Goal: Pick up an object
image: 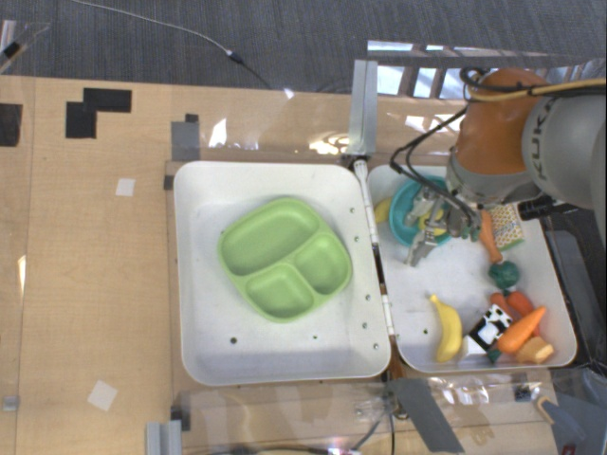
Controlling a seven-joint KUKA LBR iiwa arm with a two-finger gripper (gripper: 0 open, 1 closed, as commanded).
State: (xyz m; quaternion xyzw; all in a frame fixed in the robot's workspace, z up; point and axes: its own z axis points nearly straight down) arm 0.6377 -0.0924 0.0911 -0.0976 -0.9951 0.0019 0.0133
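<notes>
My gripper (429, 232) hangs low over the upper left part of the right bin (474, 273), right at the rim of a teal bowl (403, 207). The wrist hides part of the bowl. A small yellow piece (381, 212) lies left of the bowl against the bin wall. A banana (446, 328) lies near the bin's front. At the front right sit a carrot (522, 330) and a black-and-white block (490, 328). A dark green item (505, 275) and another orange carrot (490, 238) lie just right of the gripper.
The left bin (204, 330) holds a light green divided plate (285, 257). A speckled card (505, 224) lies by the right bin's far right wall. The divider (377, 263) between the bins runs close to the gripper's left. Black cables (427, 145) loop off the wrist.
</notes>
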